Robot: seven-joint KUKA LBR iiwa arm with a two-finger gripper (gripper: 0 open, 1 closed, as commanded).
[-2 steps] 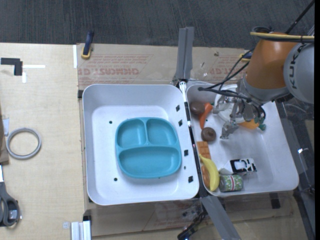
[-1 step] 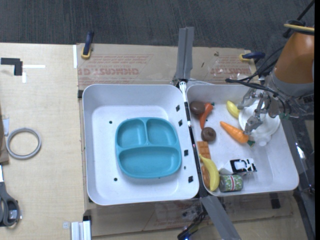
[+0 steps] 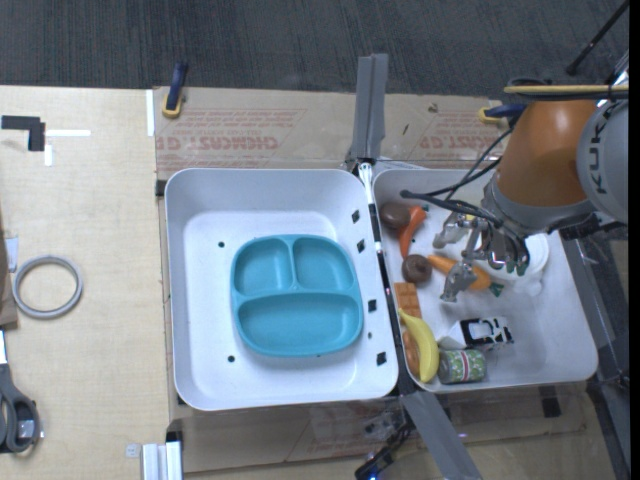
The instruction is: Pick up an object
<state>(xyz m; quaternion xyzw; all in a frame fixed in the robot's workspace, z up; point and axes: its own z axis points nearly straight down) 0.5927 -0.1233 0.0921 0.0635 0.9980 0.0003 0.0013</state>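
The hand [image 3: 470,268] hangs low inside the right bin [image 3: 560,353], over its middle part, beneath the arm's [image 3: 545,153] orange band; whether it grips anything cannot be told, as its metal parts blur together above the clutter. Just under and beside it lies a small orange piece [image 3: 480,280], its long axis running left to right, and I cannot tell if the hand touches it.

To the left of the hand, an orange carrot [image 3: 411,230] lies with its long axis slanting from far right to near left, its far end pointing toward the bin's far wall. A dark brown rounded item [image 3: 395,214] sits just beside the carrot on its left, against the bin's left wall. A second brown rounded item [image 3: 417,266] lies nearer, with a small orange bit touching its right side.

Along the near left wall, a banana [image 3: 422,346] lies with its long axis running far to near, curving toward the near right. A green can [image 3: 463,365] rests on its side, touching the banana's near end. A black and white object [image 3: 486,332] sits just beyond the can.

The left bin [image 3: 190,268] holds a blue divided plate [image 3: 297,295]. Further left on the counter [image 3: 80,368] lies a grey ring [image 3: 45,286].
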